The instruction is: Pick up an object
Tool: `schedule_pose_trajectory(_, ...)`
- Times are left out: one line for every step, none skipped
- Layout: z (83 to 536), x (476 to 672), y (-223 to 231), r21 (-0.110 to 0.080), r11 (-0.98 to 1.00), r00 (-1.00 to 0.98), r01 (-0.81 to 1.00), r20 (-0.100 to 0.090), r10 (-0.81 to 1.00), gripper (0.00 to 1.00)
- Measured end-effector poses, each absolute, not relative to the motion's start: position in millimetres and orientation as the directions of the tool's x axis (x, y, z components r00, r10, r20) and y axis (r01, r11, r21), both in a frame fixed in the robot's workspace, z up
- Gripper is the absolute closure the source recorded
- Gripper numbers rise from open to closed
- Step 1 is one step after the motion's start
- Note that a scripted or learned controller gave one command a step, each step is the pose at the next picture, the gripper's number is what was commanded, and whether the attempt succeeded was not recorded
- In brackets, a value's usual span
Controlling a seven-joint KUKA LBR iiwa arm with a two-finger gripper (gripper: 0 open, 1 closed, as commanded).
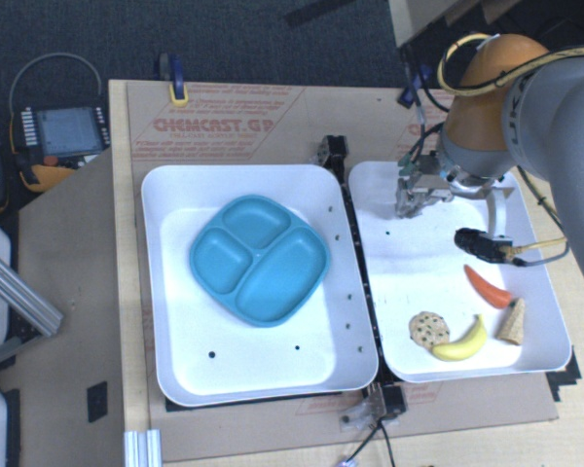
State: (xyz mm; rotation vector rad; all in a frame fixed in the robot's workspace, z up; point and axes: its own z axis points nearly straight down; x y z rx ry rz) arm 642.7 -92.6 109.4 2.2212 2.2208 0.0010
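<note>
My gripper (407,205) hangs over the far left part of the right bin (389,261), fingertips pointing down, with nothing visible between them. Near the front of that bin lie a yellow banana (464,341), a round speckled cookie (428,329), an orange-red carrot-like piece (489,286) and a tan wedge (512,322). All of them sit well toward the front right of the gripper, apart from it.
The left bin (175,358) holds a blue divided plate (261,259) at its middle. A black clamp (332,150) sits at the far end of the seam between the bins. The grey arm with its orange band (487,105) reaches in from the right.
</note>
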Motion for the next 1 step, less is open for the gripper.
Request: schedule_pose_trajectory(162.4, 654.6, -93.8, 0.007, 0.001, -0.001, 1.000, -0.001, 1.000, 1.00)
